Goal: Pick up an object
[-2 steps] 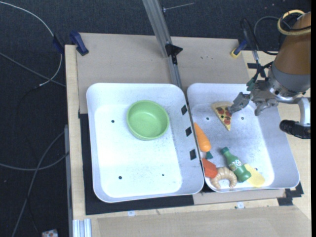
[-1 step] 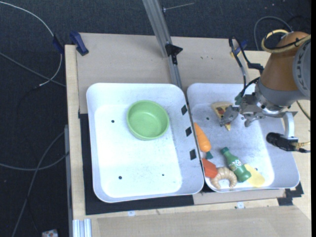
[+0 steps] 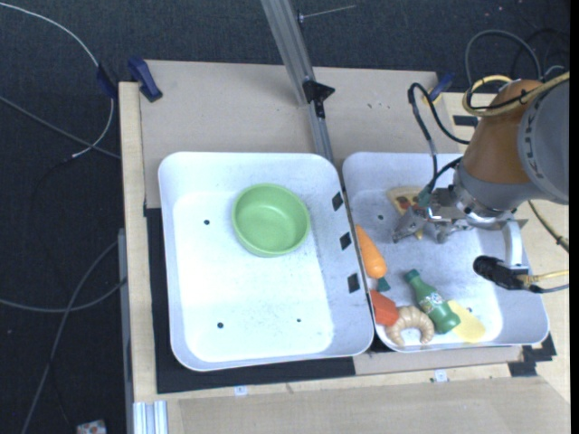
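**Q:** Gripper (image 3: 418,227) first: what is it doing?

**R:** It hangs low over the upper part of the right bin (image 3: 516,328), its fingers spread apart with nothing between them. A small yellow-and-tan item (image 3: 402,198) lies just beside it, toward the bin's top edge; I cannot tell what that item is.

**Q:** Where are the other candidates?

**R:** Along the same bin's left and bottom sides: a carrot (image 3: 370,252) by the left wall, then a green bottle (image 3: 431,303), a red piece (image 3: 384,308), a croissant (image 3: 412,324) and a yellow piece (image 3: 469,325) clustered near the lower rim. The left bin (image 3: 190,333) holds 1 green bowl (image 3: 270,218).

**Q:** So how far along is the pick?

**R:** Early, I judge. Nothing is grasped or lifted; closing on 1 thing and raising it is all left.
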Motion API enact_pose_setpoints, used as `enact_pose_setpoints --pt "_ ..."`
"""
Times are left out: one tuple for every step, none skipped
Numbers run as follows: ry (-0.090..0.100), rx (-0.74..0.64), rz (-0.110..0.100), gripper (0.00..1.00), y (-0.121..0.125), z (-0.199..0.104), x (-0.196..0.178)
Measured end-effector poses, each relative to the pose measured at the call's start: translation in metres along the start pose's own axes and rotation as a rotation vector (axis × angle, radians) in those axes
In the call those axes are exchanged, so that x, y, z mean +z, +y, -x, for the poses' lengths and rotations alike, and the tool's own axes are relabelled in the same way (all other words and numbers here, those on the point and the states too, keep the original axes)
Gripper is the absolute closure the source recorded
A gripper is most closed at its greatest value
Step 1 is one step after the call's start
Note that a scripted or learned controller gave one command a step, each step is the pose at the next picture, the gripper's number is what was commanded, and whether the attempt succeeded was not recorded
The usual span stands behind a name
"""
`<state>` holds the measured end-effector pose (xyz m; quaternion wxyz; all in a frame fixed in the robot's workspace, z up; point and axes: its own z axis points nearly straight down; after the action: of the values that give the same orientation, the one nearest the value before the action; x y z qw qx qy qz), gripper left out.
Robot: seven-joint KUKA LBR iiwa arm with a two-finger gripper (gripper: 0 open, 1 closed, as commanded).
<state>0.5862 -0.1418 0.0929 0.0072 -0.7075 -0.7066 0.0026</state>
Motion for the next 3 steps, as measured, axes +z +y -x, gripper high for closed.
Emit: enact_pose_setpoints --pt "0.001 0.000 0.006 1.00 0.002 -0.001 -0.015" --pt "-0.006 -0.003 0.021 1.00 -0.004 -0.005 -0.079" --pt "-0.006 -0.003 0.024 1.00 -0.005 -0.006 -0.147"
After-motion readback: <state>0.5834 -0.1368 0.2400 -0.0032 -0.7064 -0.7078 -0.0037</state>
